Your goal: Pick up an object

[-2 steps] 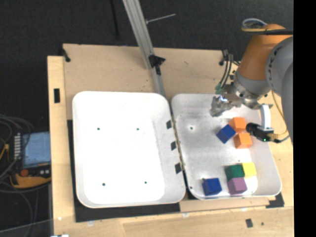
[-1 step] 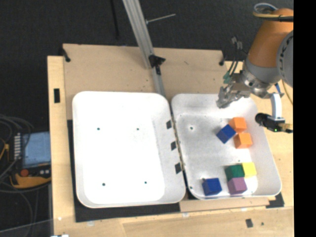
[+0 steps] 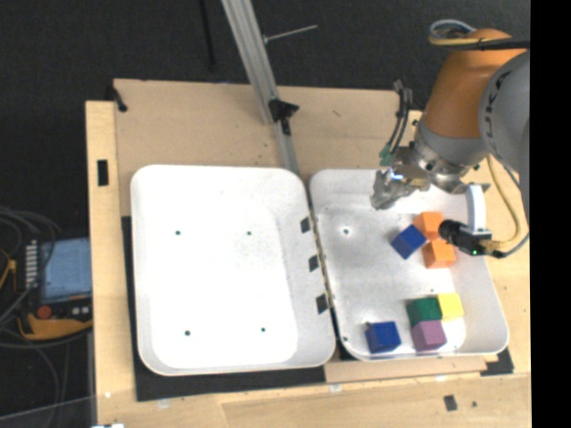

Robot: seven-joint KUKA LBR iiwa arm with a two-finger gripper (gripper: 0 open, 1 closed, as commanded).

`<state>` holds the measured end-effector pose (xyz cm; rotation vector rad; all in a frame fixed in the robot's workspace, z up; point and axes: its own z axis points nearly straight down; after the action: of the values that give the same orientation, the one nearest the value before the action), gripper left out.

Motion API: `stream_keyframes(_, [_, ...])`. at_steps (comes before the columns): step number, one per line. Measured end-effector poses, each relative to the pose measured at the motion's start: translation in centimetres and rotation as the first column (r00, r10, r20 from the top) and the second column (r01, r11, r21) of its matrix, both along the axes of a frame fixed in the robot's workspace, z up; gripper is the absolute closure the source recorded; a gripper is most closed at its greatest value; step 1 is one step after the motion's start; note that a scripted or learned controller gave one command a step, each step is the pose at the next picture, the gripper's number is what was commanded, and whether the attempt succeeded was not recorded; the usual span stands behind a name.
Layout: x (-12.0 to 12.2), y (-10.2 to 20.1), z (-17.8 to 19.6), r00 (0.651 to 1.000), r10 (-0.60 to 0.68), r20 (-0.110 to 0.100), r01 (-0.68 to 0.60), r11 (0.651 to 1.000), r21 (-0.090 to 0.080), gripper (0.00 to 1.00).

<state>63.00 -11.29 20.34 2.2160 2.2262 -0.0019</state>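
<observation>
Camera view, wooden bench [image 3: 205,123], two white bins [image 3: 223,266], dark floor, pincer [image 3: 389,188] state unclear

white bins [image 3: 223,266], blue cubes [image 3: 408,242], orange blocks [image 3: 438,253], green cube [image 3: 424,310], yellow cube [image 3: 451,305], purple cube [image 3: 429,334]

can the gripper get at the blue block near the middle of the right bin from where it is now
Probably yes: the gripper hangs just up-left of that blue block, whose top and left side are uncovered; an orange block crowds its right.

Bench [image 3: 196,127]: light wood board.
Left bin [image 3: 219,270]: white, resting on the bench.
Right bin [image 3: 357,266]: touching the left bin's right side.
</observation>
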Motion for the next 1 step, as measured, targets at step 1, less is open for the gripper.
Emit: stream_keyframes(1, [-3.06,4.75,0.35,1.000,0.001,0.000,-0.001,1.000,0.001,1.00])
